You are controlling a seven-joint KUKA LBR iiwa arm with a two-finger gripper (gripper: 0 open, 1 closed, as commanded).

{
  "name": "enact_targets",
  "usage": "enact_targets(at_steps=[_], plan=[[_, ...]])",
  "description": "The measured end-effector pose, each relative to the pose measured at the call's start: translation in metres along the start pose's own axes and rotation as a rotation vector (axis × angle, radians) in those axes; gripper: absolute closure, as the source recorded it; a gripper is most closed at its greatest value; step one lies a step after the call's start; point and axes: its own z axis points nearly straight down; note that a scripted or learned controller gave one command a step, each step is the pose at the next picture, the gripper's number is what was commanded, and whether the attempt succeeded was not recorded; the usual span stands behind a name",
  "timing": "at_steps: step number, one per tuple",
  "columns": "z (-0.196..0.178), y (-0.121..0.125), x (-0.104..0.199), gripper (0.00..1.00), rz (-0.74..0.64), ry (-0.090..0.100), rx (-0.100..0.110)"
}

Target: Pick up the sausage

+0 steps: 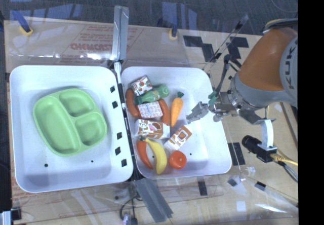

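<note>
Two white bins are sitting side by side; your gripper (195, 113) is hovering empty, fingers narrowly parted, beside the carrot (175, 110). You're not yet grasping the sausage (131, 103) along the right bin's (212, 160) left wall.

Sausage (130, 103) partly hidden under cartons (150, 110).

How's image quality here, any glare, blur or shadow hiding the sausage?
Camera view: even, soft lighting, faint shadows inside the white bins; bluish glare patches on the clear sheet behind them; small labels on the cartons unreadable; the sausage is half covered by neighbouring items, not by shadow; the gripper looks slightly soft.
</note>
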Motion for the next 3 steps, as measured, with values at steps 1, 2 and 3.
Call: enact_targets(at_steps=[1, 2, 3], plan=[[0.065, 0.061, 0.043, 0.0, -0.033, -0.002, 0.001], [0.135, 0.103, 0.084, 0.0, 0.023, -0.002, 0.0], [0.125, 0.102, 0.085, 1.0, 0.019, -0.001, 0.004]])
